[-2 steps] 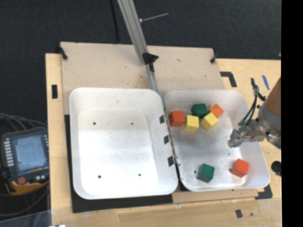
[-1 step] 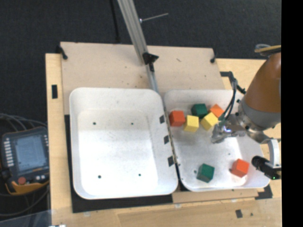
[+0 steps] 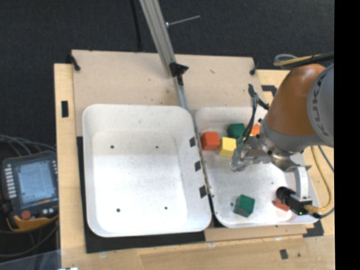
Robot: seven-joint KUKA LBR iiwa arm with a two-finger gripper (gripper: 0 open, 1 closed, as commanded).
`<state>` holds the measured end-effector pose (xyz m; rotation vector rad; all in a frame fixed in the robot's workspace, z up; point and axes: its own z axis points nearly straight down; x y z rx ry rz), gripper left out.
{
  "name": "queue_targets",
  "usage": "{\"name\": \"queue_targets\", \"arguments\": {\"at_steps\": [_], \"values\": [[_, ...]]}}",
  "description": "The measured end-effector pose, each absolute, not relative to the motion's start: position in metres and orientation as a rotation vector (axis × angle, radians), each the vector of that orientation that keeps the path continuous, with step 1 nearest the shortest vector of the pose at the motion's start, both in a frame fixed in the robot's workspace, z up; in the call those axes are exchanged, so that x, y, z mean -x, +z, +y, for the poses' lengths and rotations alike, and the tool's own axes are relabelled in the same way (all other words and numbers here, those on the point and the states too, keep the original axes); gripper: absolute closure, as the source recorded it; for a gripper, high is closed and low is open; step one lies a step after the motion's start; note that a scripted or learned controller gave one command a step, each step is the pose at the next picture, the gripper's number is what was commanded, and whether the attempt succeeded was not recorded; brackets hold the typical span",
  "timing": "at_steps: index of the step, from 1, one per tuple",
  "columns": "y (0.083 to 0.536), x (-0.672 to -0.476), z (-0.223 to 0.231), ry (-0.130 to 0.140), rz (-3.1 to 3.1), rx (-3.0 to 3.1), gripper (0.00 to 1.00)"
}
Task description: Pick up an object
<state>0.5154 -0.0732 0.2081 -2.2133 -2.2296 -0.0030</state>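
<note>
Nothing looks lifted yet: the gripper (image 3: 239, 163) hangs low beside the yellow block (image 3: 228, 147), centre-right of frame, its grip unreadable.

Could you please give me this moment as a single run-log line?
claw: low in right bin, beside yellow block | nothing seen held | orange block, two green blocks loose | left bin

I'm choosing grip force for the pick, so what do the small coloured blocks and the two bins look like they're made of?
The orange block, yellow block and green block near the bin's front look like painted wood or hard plastic: flat faces, crisp edges, matte colour; the view can't settle which. The shallow white bins look like moulded plastic: rounded corners, smooth, faintly speckled surface.
</note>
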Motion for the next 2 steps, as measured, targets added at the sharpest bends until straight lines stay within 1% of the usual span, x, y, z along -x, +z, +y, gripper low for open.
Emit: {"name": "queue_targets", "arguments": {"at_steps": [1, 2], "values": [[0.222, -0.521, -0.012, -0.006, -2.233, 2.211, 1.00], [0.222, -0.525, 0.050, -0.003, -2.231, 2.210, 1.00]]}}
